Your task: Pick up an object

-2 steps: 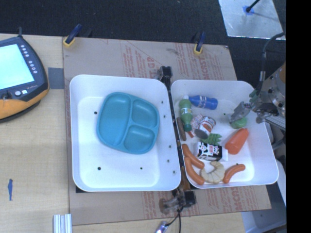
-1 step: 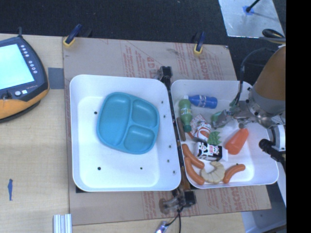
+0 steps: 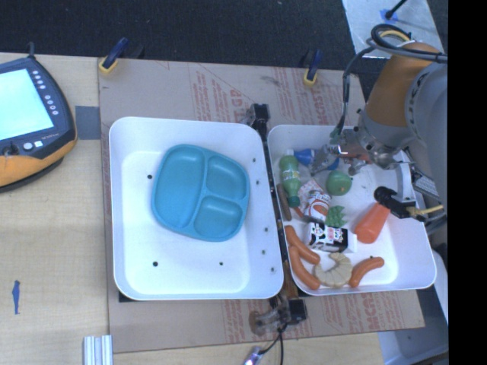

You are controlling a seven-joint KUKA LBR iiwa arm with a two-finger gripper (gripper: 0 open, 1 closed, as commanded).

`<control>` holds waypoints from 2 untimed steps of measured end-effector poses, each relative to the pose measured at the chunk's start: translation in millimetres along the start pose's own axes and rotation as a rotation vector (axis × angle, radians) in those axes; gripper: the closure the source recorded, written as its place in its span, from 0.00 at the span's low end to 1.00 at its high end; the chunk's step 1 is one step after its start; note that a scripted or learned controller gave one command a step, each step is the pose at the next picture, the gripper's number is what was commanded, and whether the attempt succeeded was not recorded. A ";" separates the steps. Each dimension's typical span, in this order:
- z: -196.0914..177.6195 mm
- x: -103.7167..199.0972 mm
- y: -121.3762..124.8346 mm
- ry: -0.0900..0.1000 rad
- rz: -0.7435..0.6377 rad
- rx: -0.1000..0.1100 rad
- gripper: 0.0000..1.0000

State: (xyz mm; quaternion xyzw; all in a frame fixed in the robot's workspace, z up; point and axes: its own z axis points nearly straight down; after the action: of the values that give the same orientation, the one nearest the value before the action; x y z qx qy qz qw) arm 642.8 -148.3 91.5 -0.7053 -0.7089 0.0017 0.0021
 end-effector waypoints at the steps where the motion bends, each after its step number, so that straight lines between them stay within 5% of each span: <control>1: -10.9 -0.6 0.3 0.000 -0.003 0.001 1.00; 2: -10.8 -0.6 0.2 0.000 -0.003 0.001 0.00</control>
State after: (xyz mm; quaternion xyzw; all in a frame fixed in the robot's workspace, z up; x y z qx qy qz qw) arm 643.1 -148.9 102.3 -0.7042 -0.7100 0.0022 0.0027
